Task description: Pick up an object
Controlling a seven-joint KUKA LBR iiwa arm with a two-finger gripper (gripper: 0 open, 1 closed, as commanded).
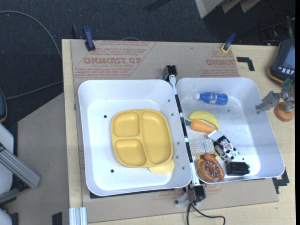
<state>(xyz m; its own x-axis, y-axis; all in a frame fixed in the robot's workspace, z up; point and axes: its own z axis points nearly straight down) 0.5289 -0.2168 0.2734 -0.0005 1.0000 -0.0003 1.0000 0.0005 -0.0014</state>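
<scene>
The right bin (pixel 274 146) holds several small items. A blue bottle (pixel 212 98) lies at its back. A yellow banana (pixel 205 117) and an orange carrot (pixel 202 125) rest near the left wall. Toward the front are a pale waffle piece (pixel 199 147), a black-and-white toy (pixel 225 147), a brown pretzel (pixel 211 168) and a black block (pixel 237 168). My gripper (pixel 263 105) hangs over the bin's right rim, apart from every item, with the orange band (pixel 284 112) just behind it.
The left bin (pixel 93 121) carries a yellow divided plate (pixel 141 138) with a pale yellow disc (pixel 162 168) tucked under its front corner. Blue clamps (pixel 87 38) (pixel 228 42) grip the cardboard-covered bench's back edge. A handheld device (pixel 284 60) lies at the far right.
</scene>
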